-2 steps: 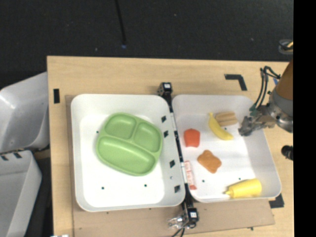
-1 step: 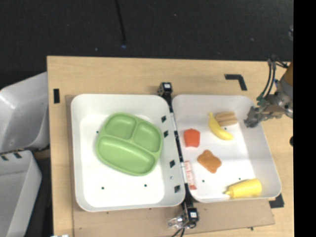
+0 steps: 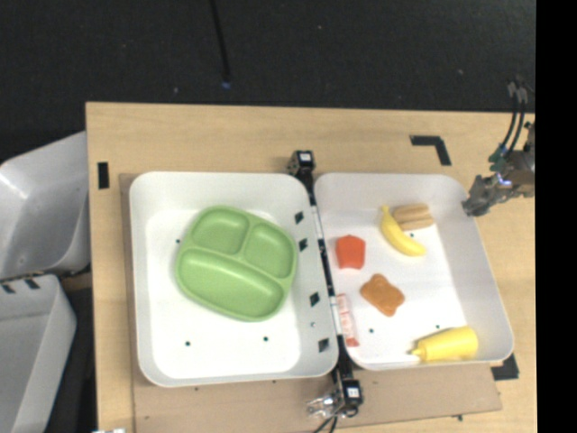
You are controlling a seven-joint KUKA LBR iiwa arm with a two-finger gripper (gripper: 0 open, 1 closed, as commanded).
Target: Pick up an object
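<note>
Candidate objects all in right bin [image 3: 469, 242], none lifted: banana [image 3: 399, 234] at far centre, lying against a tan bun-like piece [image 3: 414, 213] on its far side, the two touching; orange-red block [image 3: 351, 252] just left of banana, near the divider; brown toast-shaped piece [image 3: 382, 294] nearer, roughly mid-bin; yellow bottle-like item [image 3: 446, 344] on its side along the near wall, tip pointing left. All resting on bin floor, apart from one another except banana and bun.

Left bin [image 3: 144, 269]: green sectioned plate [image 3: 236, 262], three compartments, lying flat, tilted in plan toward the near right. Nothing seen in its compartments.

Hand [image 3: 478, 198] at far right corner of right bin, over or just outside the rim, well apart from every object. Partly cut by frame edge, small and dark; cannot tell whether open or closed. Nothing visible in its grip. Cables above it at the right edge.

Both bins side by side on tan surface [image 3: 225, 133], joined along a central seam with black clips. White housing off the left edge of surface.

Progress, judged: pick not begun in any visible sense. No object raised, none in contact with hand. Remaining: choice of target, travel over it, descent, closure, lift. Nearest candidates to hand: bun and banana; the pair touching may complicate a clean grasp of either. Block and toast piece stand free, probably easier.
</note>
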